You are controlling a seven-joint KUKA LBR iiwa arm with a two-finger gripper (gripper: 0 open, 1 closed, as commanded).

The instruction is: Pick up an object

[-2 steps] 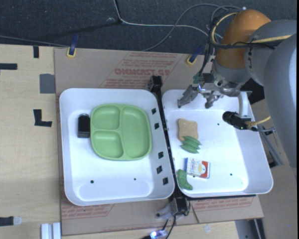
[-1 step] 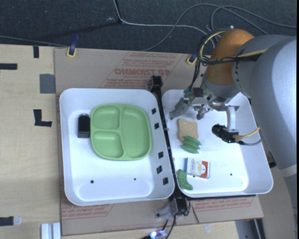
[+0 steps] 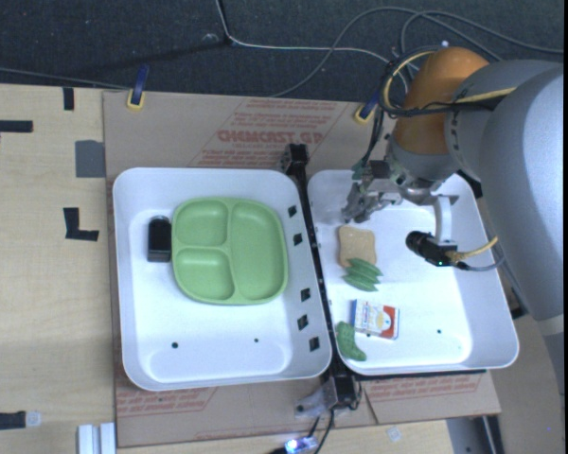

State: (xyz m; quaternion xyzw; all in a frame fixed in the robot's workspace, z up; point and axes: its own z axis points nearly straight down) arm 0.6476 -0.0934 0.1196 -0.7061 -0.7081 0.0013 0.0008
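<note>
Tan sponge [image 3: 356, 244] lies just below and slightly left of the gripper [image 3: 360, 202]; whether its fingers are spread, I cannot tell.

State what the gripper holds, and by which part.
Nothing can be seen held. The gripper hangs above the right bin, near the tan block; no object shows between its fingers.
</note>
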